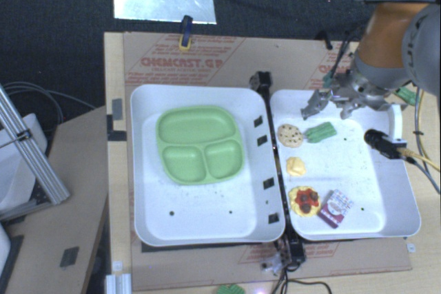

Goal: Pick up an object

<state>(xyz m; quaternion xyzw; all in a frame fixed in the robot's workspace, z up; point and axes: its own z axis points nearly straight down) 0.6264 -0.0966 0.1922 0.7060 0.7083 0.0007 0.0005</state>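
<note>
My gripper (332, 107) hangs over the far part of the right bin (400, 213), open, with nothing between its fingers. Just below it lies a green toy piece (320, 132). A cookie (290, 135) lies to the left of that piece, near the bin's left wall. Further toward the front lie a small yellow piece (295, 166), a little pizza with red topping (304, 200) and a red and white packet (335, 207).
The left bin (148, 217) holds a green divided tray (200, 144). A black divider with clips (270, 148) runs between the two bins. The arm's orange band (389, 27) stands over the right bin's far right corner.
</note>
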